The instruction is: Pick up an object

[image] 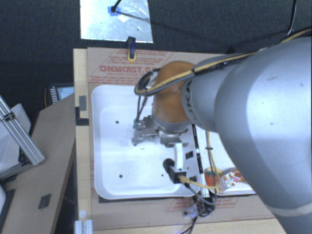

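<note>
At the far left you have slanted aluminium rails and a grey side panel, off the work area. Next comes the surface, topped with brown cardboard printed in red letters. Behind it, at the top, a shiny metal sheet lies on the dark backdrop with a small blue piece on it, and a dark and yellow clip sits at the cardboard's far edge.

Moving right, you see the left white bin; its floor shows a few small dark dots. Over the middle of this bin hangs the end effector, a grey metal assembly hanging low over the bin floor. You cannot tell from this angle how it is set, and nothing can be made out in it.

Just right of it rises the orange band of the arm, wrapped by cables, with a white and black bracket below. The big grey arm covers most of the right side.

Under the arm, near the lower right, a colourful object in orange, white and red peeks out, lying in the right bin, well apart from the end effector.
</note>
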Controlling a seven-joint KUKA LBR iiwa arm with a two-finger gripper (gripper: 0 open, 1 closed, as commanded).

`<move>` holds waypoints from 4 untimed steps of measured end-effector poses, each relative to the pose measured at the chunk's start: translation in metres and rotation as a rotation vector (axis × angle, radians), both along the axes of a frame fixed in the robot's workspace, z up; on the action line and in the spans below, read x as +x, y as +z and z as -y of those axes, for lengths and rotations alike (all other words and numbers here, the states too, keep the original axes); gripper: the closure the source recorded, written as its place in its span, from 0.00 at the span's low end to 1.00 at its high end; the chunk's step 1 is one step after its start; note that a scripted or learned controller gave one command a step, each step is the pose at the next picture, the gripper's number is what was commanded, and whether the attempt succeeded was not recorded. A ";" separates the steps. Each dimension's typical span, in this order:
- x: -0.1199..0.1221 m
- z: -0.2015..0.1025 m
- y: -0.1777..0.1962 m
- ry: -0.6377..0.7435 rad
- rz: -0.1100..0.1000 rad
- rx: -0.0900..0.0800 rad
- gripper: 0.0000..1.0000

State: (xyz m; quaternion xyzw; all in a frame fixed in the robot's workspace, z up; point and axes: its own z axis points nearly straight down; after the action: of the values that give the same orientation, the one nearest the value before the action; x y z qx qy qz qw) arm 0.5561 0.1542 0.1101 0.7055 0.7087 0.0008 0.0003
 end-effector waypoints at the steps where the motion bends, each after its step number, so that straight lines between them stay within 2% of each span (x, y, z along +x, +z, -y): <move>1: -0.002 0.002 0.016 -0.005 -0.002 0.000 1.00; 2: -0.001 0.002 0.026 -0.005 -0.001 0.000 1.00; 3: -0.054 0.021 -0.028 -0.005 -0.005 -0.001 1.00; 4: -0.051 0.021 -0.025 -0.006 -0.001 -0.001 0.00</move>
State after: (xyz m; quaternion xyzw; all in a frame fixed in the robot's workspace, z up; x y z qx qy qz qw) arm 0.5049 0.1335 0.0846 0.7074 0.7068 0.0000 0.0001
